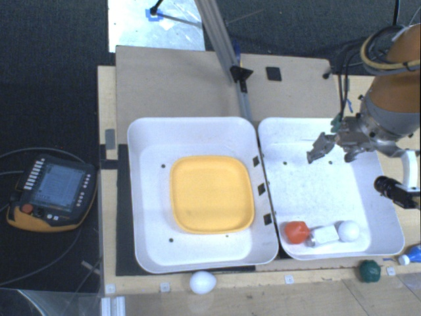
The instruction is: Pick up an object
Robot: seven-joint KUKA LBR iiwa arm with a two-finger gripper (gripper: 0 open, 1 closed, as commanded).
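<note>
A robotics laboratory: a teach pendant [51, 196] with trailing cable lies on dark carpet at 9 o'clock, a board-topped table [177, 84] carries two white bins [145, 143], and an industrial arm [395, 91] enters at 3 o'clock.

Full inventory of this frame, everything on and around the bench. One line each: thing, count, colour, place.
bins: 2, white, side by side on the bench
plate: 1, yellow, square with rounded corners, in the left bin
red object: 1, red-orange, near edge of the right bin
white piece: 1, white, right bin, between the red object and the white ball
white ball: 1, white, right bin, near edge
egg-shaped object: 1, white, on the bench in front of the left bin
green object: 1, dark green, bench, front of the right bin
pendant: 1, orange and grey, left of the bench
gripper: 1, grey, over the right bin's far part
</note>
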